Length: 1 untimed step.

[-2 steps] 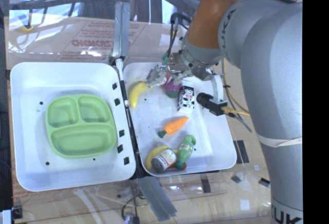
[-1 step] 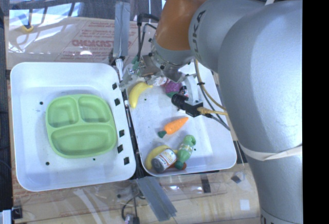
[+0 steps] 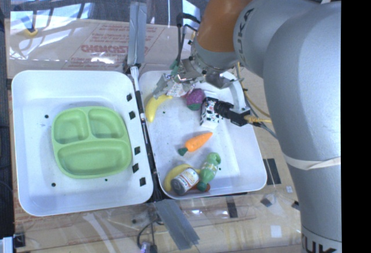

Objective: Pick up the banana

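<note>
arm: big grey KUKA (image 3: 301,101) comes in from the right and takes up most of that side, orange band (image 3: 223,17) sitting over the top edge of the right-hand bin

gripper: the gripper (image 3: 174,80) is down at the upper left corner of the right bin (image 3: 255,173), right above the top end of the banana. honestly can't tell if the pincer is apart or together, it's a tangle of metal and cables there, and I can't make out the banana clamped in it either

banana: the banana (image 3: 155,108) is yellow, lying in the right bin's upper left area, close to the wall that divides the two bins. upper end points up toward the gripper, lower end curves down and left. whether they actually touch, no idea from this angle

purple thing: a small purple object (image 3: 195,97), just right of the banana, near the gripper, can't say what it is

black and white thing: small patterned object (image 3: 209,112) just below and right of the purple one

carrot: orange toy carrot (image 3: 197,142) with a green end, middle of the right bin, tilted

bottom pile: green bottle (image 3: 210,166), a little jar with a red label (image 3: 185,180), and something yellow (image 3: 173,174) behind the jar, all bunched at the bin's lower edge

left bin: the left bin (image 3: 35,188) holds a green divided plate (image 3: 91,141) with three compartments, sitting about centre
</note>
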### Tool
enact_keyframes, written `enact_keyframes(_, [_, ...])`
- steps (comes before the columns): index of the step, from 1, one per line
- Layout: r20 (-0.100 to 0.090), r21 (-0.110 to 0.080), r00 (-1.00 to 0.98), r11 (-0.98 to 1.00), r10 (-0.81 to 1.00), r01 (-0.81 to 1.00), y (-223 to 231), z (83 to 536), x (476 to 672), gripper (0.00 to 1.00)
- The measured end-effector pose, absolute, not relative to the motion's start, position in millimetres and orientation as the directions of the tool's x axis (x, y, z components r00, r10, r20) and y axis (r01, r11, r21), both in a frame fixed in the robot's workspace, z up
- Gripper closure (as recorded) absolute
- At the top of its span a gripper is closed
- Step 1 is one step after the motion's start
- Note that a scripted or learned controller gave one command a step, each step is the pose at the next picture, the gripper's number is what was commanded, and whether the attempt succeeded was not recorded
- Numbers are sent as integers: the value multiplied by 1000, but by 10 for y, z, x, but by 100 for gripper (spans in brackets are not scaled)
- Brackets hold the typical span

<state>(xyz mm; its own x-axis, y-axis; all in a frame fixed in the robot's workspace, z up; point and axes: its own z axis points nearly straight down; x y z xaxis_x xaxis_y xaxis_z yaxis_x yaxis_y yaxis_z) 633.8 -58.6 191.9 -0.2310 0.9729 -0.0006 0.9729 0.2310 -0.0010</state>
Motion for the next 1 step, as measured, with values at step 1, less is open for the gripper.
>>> enact_keyframes(1, [1,-5,-310,310,951,951,-391,1910,6164,0])
